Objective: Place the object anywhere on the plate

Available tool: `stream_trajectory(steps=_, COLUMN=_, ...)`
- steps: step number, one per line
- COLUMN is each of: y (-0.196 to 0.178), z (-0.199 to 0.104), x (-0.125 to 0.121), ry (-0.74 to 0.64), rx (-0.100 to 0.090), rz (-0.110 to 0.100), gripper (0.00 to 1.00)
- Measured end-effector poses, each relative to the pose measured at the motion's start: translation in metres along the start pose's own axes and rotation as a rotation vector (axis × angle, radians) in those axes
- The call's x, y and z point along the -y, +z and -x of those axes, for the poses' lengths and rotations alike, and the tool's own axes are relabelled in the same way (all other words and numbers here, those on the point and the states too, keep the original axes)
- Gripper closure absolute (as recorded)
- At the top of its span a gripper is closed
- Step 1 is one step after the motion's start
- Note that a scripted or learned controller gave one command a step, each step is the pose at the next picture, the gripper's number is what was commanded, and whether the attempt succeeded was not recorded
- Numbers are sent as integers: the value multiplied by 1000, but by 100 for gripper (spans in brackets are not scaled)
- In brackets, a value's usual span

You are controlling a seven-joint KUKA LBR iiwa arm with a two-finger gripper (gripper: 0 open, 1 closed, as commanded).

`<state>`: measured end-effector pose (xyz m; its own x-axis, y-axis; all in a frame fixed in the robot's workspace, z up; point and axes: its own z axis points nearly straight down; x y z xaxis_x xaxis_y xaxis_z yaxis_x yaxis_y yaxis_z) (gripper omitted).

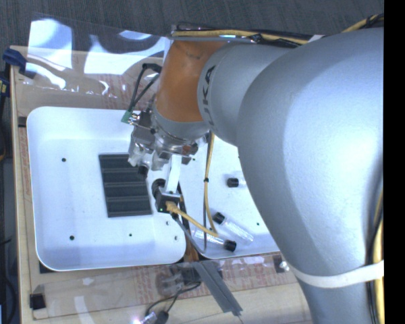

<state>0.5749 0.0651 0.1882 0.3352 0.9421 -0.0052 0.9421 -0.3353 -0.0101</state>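
The plate (121,187) is a dark ribbed rectangle lying flat in the left bin (54,248). The gripper (147,155) hangs over the plate's upper right corner, with the arm's orange band directly above it. The wrist hardware hides the tip, so it cannot be told whether the gripper is parted or closed, and no object can be seen in its hold. The visible ribs of the plate carry nothing; the strip along its right edge is partly covered by the wrist. The likely candidates for the object lie to the right of the plate, in the right bin (246,204): a small dark piece (233,181) and, nearer the front rim, capped clear tubes (236,229), all well apart from the plate. Judgement: the placement is not yet shown as done. Unless an unseen item is held, a pick from the right bin and a transfer to the plate are both left to do.
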Motion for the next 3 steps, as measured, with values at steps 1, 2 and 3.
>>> stream_trajectory(steps=1, y=64, z=-64, x=-21, ry=421, rx=-2, rz=1, gripper=100)
stream_trajectory(steps=2, y=-69, z=20, x=-52, ry=920, rx=-6, rz=6, gripper=100)
stream_trajectory(steps=3, y=-73, z=80, x=13, ry=662, rx=-3, rz=-1, gripper=100)
